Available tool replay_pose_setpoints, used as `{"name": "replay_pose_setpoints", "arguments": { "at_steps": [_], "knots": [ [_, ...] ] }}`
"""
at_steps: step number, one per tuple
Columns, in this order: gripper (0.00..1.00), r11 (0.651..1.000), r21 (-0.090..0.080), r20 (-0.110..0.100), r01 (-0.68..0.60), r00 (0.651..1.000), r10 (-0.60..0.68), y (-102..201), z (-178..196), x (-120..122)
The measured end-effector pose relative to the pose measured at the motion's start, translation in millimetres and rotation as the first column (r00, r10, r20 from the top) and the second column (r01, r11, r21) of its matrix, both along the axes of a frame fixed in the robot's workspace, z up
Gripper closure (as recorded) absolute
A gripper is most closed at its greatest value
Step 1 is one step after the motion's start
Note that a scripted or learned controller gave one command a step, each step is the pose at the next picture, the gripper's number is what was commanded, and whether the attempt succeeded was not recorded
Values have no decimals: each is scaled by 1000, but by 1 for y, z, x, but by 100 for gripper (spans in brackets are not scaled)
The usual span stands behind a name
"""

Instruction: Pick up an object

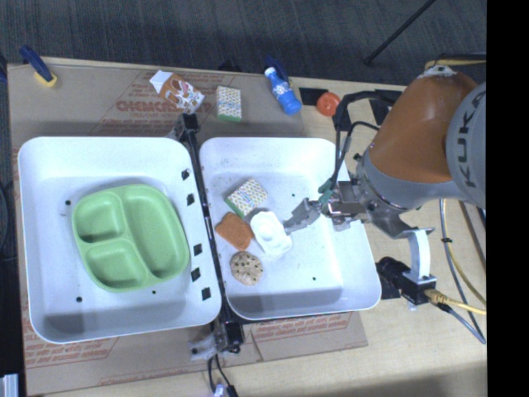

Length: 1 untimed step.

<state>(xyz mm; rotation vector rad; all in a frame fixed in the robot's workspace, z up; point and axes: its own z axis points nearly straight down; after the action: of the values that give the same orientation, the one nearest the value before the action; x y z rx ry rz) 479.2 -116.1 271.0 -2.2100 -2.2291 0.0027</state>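
Pincer [291, 219] is hovering in right bin [322, 151], tips just beside white obj [270, 232]; can't tell how it's set or if it's gripping. I'm judging approach step; next needs descent w/ obj centred, then close.

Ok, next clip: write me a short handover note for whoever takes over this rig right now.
Gripper: low in the right bin, beside the white object; grasp state unclear.
Objects: white object, orange-brown piece, round cookie and green-patterned packet clustered in the right bin. Green divided plate in the left bin.
Done: nothing visibly lifted.
Left: grasp one object and raise it.
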Motion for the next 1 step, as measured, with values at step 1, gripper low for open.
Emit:
{"name": "replay_pose_setpoints", "arguments": {
  "at_steps": [1],
  "knots": [
    [0,1000,0,0,2,1000,-2,-1,0,0]
  ]
}}
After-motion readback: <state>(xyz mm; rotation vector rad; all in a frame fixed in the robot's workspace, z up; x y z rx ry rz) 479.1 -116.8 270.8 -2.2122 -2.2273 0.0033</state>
